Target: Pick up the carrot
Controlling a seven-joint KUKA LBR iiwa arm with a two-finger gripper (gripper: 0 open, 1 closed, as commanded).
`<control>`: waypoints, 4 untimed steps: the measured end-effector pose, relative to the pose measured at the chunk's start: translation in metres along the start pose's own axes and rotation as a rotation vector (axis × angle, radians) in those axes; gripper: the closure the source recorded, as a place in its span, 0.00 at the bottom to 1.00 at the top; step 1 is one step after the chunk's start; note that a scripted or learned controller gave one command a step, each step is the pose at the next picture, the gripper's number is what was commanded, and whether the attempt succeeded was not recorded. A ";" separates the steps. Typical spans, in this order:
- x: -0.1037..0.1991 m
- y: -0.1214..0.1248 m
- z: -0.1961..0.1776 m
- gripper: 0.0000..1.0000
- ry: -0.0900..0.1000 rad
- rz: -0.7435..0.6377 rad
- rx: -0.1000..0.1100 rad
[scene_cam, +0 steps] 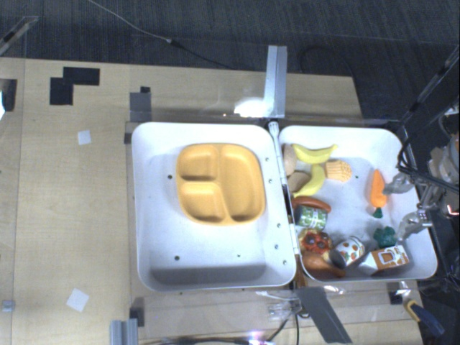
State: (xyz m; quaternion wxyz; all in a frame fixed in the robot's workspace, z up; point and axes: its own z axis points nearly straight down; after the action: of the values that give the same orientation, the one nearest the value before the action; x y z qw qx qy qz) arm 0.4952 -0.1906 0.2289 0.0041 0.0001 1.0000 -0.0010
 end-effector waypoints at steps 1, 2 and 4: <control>-0.023 0.000 0.103 0.00 0.004 -0.246 -0.003; -0.108 -0.014 0.141 0.00 -0.006 -0.170 0.001; -0.048 0.003 0.140 0.00 -0.005 -0.065 0.001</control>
State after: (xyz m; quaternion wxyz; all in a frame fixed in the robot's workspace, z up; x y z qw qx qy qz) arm 0.5442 -0.1883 0.0895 0.0064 -0.0323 0.9995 -0.0017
